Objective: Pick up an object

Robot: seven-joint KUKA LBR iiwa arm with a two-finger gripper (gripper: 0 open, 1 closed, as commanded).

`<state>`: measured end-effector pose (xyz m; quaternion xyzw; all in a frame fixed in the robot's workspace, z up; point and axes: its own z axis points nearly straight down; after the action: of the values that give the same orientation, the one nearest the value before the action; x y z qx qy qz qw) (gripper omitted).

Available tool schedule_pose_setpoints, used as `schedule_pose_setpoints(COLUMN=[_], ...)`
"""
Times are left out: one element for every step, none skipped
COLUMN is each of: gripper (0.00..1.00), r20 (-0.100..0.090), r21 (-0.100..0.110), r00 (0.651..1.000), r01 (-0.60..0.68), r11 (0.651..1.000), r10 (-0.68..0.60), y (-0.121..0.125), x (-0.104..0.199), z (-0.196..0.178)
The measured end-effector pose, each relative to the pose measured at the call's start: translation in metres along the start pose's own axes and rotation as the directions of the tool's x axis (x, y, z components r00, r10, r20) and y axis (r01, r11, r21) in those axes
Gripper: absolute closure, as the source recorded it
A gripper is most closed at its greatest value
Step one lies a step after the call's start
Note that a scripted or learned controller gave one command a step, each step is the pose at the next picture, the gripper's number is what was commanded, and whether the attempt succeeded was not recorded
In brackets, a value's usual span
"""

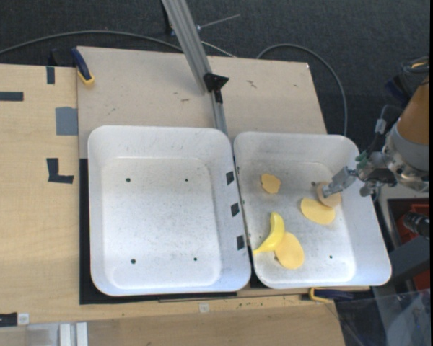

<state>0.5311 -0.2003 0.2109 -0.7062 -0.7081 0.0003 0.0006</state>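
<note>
Reaching into the right bin (346, 146), our gripper (326, 192) sits low, and we cannot tell how wide it stands. Touching its tip lies a flat yellow disc (317, 211), probably light, thin and slippery, best pinched across its edge. Farther off we see a small round piece (270, 184), then a banana (273, 234) against another disc (289, 251); the banana's curved body looks easiest to take.
</note>
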Motion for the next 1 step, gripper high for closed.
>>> schedule_pose_setpoints(gripper=[0.0], r20=[0.0], r21=[0.0], r00=[1.0], r01=[0.0], r11=[1.0], r10=[0.0], y=[0.0], x=[0.0], z=[0.0])
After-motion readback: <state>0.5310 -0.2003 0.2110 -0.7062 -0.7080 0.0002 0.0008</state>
